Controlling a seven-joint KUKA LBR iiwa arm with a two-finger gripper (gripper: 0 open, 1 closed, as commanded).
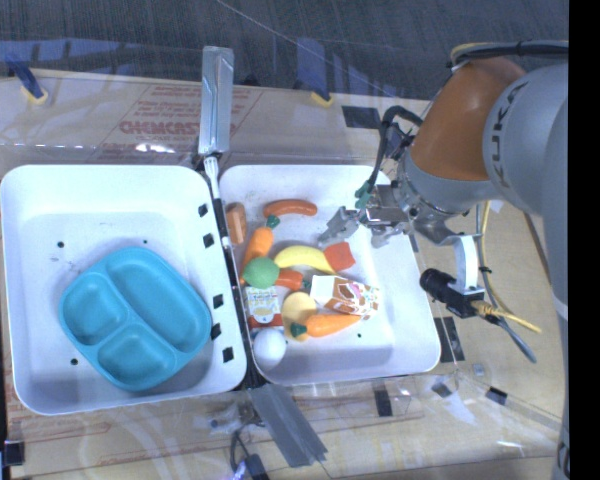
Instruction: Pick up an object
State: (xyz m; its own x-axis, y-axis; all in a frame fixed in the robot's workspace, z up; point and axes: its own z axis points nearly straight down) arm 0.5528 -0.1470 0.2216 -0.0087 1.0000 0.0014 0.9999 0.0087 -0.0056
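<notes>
Claw (342, 226) hangs low over right bin (405, 343), fingers apart and holding nothing, just above red block (340, 257) and banana (302, 259) in the toy-food pile; blue tray (133, 315) lies in left bin (40, 193).

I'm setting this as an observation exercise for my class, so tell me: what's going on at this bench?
A grey robot arm with an orange band reaches in from the right, its claw hanging over the right bin, near a yellow banana and a red block. That bin holds a heap of toy food, including a sausage, a carrot and a white egg. Nothing is between the claw's fingers. The left bin holds a blue divided tray.
</notes>
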